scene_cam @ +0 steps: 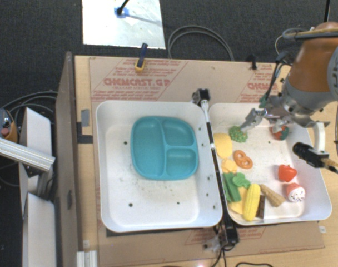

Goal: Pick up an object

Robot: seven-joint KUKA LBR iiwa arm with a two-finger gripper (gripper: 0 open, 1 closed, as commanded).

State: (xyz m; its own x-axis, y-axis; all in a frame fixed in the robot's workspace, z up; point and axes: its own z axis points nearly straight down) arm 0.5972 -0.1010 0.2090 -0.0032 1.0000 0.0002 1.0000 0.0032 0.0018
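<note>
We are hovering the gripper (252, 118) over the broccoli (238, 133); jaws' state we cannot tell. It is likely light, stiff plastic: we are favouring its stem.

a single camera sits fixed above the bench (158, 71), looking down at a slant from a middling distance. it takes in both white bins, the left bin (116, 204) and the right bin (316, 196), side by side, and the arm (319, 60) entering from the right.
</note>
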